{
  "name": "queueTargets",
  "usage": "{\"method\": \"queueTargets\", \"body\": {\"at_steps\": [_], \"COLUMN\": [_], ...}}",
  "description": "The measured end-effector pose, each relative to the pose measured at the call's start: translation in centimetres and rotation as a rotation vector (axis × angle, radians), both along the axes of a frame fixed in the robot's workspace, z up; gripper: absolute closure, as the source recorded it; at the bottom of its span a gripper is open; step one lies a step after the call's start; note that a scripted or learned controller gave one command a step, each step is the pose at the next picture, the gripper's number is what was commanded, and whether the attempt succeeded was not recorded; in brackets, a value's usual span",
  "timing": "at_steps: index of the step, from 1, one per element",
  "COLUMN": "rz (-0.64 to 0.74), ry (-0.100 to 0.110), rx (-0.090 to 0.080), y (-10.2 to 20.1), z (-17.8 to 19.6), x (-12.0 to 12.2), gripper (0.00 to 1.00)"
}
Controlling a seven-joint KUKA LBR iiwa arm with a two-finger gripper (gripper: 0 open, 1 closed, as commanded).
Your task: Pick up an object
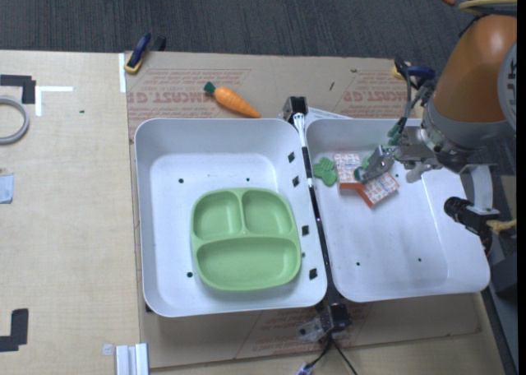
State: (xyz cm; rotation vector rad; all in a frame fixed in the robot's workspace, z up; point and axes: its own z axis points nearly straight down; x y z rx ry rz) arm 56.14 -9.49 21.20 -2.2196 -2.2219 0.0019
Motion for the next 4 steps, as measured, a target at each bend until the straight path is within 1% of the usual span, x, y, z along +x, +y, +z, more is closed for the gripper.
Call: {"method": "queueTargets", "body": {"at_steps": [1, 2, 3, 4], "rz": [0.133, 0.13, 0.13, 0.286], "ry": [-0.01, -0.016, -0.016, -0.012], "rx": [-0.003, -0.009, -0.009, -0.008], "y": [-1.9, -2.1, -2.1, -1.2], "z": [-11.5, -10.4, -10.4, -11.4], "x": [1.3, 1.4, 1.4, 2.8], "gripper": [0.0, 1.0, 0.0, 0.0]}}
